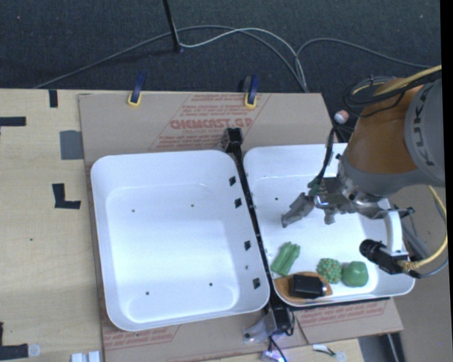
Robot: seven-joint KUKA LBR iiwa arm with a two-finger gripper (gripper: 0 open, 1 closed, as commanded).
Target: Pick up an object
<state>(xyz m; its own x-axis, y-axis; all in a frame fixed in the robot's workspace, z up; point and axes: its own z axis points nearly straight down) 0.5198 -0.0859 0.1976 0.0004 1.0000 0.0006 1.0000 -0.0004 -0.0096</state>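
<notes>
One green object point(285, 257), long axis near-upright.

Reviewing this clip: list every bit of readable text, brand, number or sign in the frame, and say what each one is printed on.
"CHEMCAST GP": red print, seen upside down, on the brown cardboard sheet under the two bins; reading is approximate.
Smaller red lines around that print: too blurred to read.
"KU": dark letters on the arm at the frame's right edge, cut off there.
I make out no other text or numbers.
</notes>
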